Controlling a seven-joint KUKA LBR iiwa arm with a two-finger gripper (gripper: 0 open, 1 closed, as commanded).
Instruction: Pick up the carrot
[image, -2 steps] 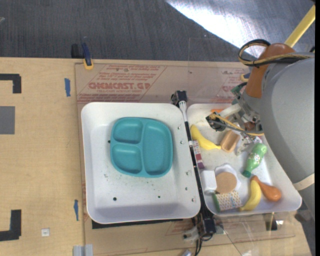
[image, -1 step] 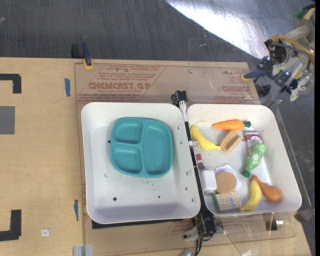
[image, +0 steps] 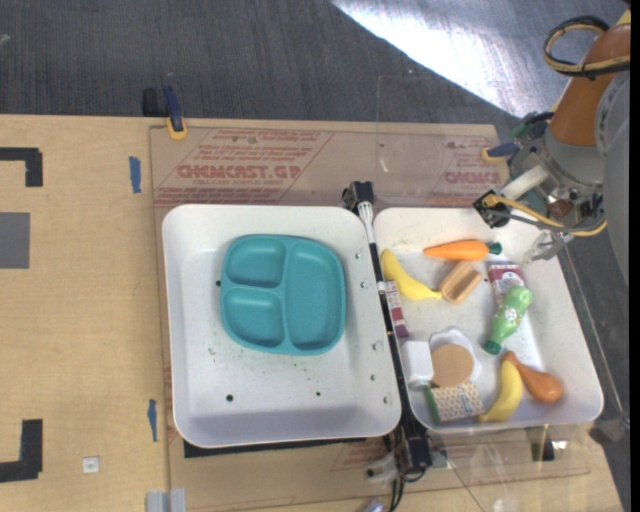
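Nearest us, a banana (image: 505, 392) sits low in the right bin (image: 585, 350). Our carrot (image: 460, 249) lies flat near the far wall, exposed for grasping. Our gripper (image: 548, 205) hovers upper right; its opening we cannot tell.

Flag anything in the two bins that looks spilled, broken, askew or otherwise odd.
Nothing looks spilled or damaged. The teal divided plate sits flat in the left bin. In the right bin the carrot, two bananas and the other toy food lie loosely scattered, as expected. Small dark specks dot the left bin's floor.
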